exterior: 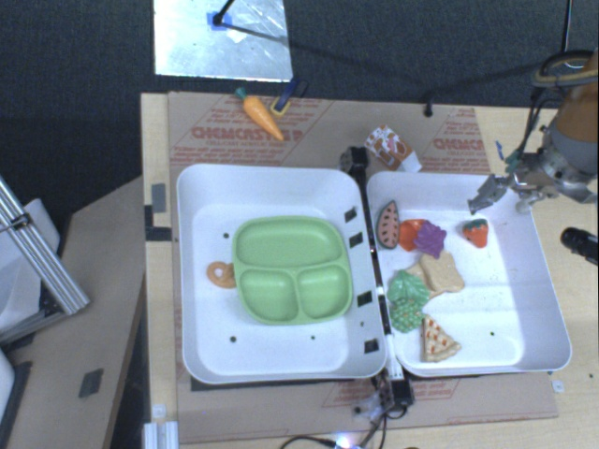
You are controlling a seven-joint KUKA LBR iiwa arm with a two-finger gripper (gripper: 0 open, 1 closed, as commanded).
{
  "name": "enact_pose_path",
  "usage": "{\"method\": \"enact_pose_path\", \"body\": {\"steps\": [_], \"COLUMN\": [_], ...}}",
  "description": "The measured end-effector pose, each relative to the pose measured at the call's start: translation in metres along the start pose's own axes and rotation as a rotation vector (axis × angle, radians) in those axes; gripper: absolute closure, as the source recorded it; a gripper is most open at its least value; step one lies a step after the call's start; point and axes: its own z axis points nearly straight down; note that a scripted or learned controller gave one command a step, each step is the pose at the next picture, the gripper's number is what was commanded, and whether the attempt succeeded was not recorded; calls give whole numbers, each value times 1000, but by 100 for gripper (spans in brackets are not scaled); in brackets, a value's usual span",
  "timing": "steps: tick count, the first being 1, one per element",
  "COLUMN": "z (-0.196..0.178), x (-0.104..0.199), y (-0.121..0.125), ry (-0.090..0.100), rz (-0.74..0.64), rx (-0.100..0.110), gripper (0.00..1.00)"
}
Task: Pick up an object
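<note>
Because the task only asks for one object to be lifted, the left bin [201, 251] seems to serve mostly as a receiving side: it carries a green divided plate [292, 269] lying flat in its middle, with a small pretzel-shaped toy [221, 274] just beside the plate's left edge on the bin floor. Behind the bins, on the cardboard sheet, a toy carrot [262, 117] and a small wrapped snack [387, 147] lie outside either bin, so I judge them to be out of the working area.

The right bin [538, 297] holds the likely candidates, bunched toward its left half: a watermelon slice [387, 224] against the divider, an orange piece [411, 233] touching a purple piece [431, 239], a tan toast shape [442, 274], green leafy pieces [406, 300] below it, and a pizza slice [436, 339] nearest the front. A red strawberry-like toy [476, 234] sits apart from the cluster, which would make it the easiest to close on without snagging a neighbour.

The gripper [490, 197] hangs above the back right part of this bin, just above and beside the red toy; its fingers look spread apart with nothing between them. That placement suggests an approach toward the isolated red toy, and a descent is what remains before any grasp
</note>
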Motion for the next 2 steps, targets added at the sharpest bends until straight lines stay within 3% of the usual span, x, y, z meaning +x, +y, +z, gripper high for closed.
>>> {"method": "enact_pose_path", "body": {"steps": [2], "z": [109], "x": [1], "y": [-10], "ry": [1], "rz": [1], "rx": [4], "gripper": [0]}}
